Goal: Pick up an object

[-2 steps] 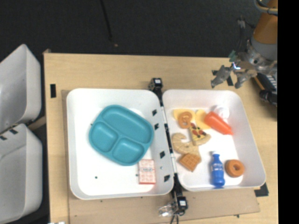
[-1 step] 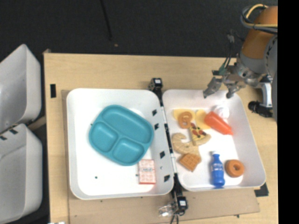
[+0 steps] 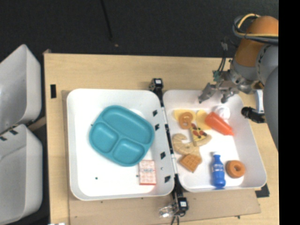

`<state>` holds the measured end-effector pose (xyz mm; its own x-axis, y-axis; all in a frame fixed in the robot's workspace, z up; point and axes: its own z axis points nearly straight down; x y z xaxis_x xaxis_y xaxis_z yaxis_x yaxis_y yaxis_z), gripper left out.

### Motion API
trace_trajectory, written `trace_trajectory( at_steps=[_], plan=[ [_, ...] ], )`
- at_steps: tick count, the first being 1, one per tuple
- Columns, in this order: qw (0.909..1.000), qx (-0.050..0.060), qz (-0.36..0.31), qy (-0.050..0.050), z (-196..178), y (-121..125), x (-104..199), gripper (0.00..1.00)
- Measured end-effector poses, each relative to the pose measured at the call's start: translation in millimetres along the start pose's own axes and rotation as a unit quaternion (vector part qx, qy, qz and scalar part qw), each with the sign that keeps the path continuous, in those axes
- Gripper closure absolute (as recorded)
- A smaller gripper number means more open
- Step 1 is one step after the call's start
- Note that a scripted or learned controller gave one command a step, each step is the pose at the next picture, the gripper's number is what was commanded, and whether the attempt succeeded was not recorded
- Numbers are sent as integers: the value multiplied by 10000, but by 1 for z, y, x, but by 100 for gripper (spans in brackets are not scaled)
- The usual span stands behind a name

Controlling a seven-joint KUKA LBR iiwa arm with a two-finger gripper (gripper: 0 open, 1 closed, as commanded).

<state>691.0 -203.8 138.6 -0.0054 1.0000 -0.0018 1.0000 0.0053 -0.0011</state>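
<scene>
Wooden counter, two bins; my jaws hang spread and empty over the right bin's far edge. I'd centre above the carrot before descending.

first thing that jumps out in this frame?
The big teal divided plate lying in the left bin, with a small red-and-white card by its lower right edge. Next, the cluster of toy food in the right bin: an orange carrot, a pizza slice, a waffle, a blue bottle and a donut. The gripper hangs over that bin's far edge, fingers spread with nothing between them.
</scene>
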Motion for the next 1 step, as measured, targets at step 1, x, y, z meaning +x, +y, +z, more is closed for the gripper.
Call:
trace_trajectory(
  at_steps=[1],
  plan=[
    [10000, 45, 1, 3, 37, -1, -2, 0]
  ],
)
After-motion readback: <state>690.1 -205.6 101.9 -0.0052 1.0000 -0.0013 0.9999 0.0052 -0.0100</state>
